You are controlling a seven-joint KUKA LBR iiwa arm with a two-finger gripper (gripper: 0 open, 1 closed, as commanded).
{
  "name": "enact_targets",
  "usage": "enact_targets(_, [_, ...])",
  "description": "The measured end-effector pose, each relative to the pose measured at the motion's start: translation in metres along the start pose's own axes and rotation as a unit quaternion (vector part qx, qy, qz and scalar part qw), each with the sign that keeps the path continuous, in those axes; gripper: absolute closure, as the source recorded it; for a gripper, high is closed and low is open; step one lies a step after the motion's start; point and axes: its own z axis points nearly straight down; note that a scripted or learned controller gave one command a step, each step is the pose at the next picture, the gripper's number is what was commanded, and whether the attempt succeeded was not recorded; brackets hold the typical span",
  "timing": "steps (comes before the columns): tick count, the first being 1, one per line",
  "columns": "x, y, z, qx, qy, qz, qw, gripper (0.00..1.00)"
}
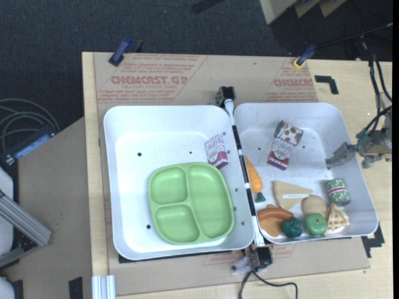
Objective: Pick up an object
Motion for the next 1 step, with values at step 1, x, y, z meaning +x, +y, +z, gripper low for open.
enact_targets(1, [-0.0057, -0.0273, 0.1122, 0.0, 0.002, -0.001, 1.0, 0.0])
